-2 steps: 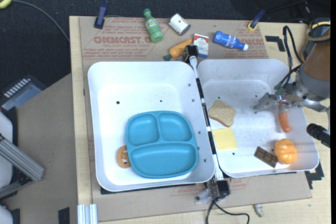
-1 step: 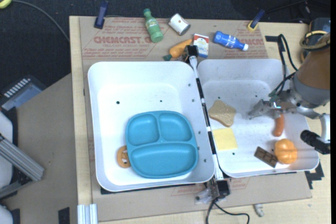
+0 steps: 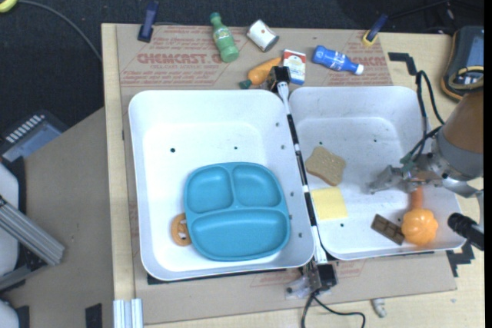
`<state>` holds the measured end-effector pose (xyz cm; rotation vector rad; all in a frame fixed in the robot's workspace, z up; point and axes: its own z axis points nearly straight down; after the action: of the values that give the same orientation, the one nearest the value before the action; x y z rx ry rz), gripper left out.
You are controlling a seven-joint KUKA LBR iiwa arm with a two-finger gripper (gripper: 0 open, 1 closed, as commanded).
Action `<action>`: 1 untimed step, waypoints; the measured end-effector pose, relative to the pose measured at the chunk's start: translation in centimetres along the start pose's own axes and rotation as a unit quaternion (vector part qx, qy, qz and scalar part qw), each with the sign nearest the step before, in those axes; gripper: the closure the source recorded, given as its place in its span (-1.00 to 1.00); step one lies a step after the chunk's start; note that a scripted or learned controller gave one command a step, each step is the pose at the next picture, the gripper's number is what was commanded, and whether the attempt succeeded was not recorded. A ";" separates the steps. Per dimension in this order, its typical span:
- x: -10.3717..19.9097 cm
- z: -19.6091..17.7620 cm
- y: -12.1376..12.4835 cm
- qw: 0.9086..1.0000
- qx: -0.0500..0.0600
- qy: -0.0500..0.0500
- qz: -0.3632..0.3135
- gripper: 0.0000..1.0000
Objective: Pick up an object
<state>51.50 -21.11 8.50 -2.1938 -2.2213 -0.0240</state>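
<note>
In the right bin (image 3: 361, 105) lie a brown bread slice (image 3: 325, 165), a yellow cheese square (image 3: 329, 204), a dark chocolate piece (image 3: 387, 228), an orange round fruit (image 3: 419, 226) and a small orange piece (image 3: 416, 197) just above the fruit. My gripper (image 3: 390, 177) hangs over the bin's right half, reaching in from the right. It is open, and nothing is between its fingers. It sits right of the bread slice and up-left of the orange fruit. The grey arm (image 3: 461, 142) covers the bin's right rim.
The left bin (image 3: 154, 127) holds a blue divided plate (image 3: 234, 210) and a small pretzel (image 3: 179, 230) at the plate's left edge. Behind the bins lie a green bottle (image 3: 224, 38), a white can (image 3: 262, 34), a blue bottle (image 3: 337, 60) and a small carton (image 3: 294, 65).
</note>
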 end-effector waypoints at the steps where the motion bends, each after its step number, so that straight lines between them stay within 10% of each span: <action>1: -0.6 -4.2 7.9 1.000 -0.003 -0.007 0.003 -1.00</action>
<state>59.40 -21.70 12.66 -2.2092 -2.2255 -0.0149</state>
